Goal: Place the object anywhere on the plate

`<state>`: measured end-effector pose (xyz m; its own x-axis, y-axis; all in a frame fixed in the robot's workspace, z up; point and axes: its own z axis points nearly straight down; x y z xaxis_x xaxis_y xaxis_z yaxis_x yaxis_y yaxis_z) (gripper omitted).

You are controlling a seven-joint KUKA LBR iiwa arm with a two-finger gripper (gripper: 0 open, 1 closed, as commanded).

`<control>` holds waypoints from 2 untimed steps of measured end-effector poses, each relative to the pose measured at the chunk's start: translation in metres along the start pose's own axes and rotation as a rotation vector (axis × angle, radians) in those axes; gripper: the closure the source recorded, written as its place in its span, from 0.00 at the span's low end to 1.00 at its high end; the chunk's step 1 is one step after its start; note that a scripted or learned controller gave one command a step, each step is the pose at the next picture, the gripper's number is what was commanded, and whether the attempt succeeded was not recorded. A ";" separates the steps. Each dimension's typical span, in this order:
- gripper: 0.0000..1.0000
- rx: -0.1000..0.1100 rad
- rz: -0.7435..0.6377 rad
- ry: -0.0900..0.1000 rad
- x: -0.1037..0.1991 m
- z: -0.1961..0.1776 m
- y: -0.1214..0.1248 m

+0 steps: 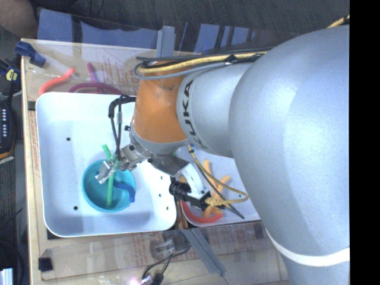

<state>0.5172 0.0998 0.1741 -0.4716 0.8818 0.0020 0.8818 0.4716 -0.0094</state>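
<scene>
While the gripper (114, 166) hangs low over the blue plate (94, 195), I cannot tell if it is gripping or loose. A green stick (110, 189) runs from right by the gripper down across the plate, so it looks to be over the plate, maybe touching it. The plate sits in a white bin (59, 123). I think the job is nearly done. What is left is letting go and lifting away.
</scene>
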 end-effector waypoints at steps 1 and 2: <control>1.00 0.003 -0.003 0.000 0.000 -0.009 0.000; 1.00 -0.008 -0.492 -0.005 -0.023 -0.018 0.018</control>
<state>0.5442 0.0876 0.1919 -0.8320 0.5547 -0.0008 0.5547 0.8320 -0.0007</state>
